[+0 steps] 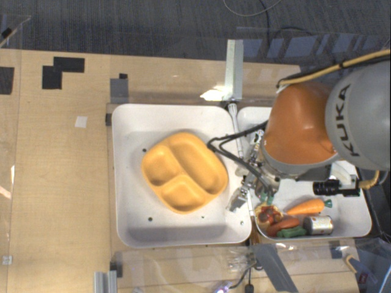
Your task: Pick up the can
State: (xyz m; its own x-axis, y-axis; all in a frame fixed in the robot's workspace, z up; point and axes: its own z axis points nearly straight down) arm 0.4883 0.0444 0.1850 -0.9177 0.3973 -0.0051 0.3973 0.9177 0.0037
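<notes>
In the right bin, a shiny cylindrical can [318, 225].

Pale wooden bench [55, 182] with two shallow white bins [122, 182] side by side.

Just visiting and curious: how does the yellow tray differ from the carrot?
The tray is yellow, the carrot orange. The tray is broad, with three compartments; the carrot is thin and tapered. The tray lies alone in the left bin; the carrot lies among other items, beside the can, in the right bin. Both look like plastic.
</notes>
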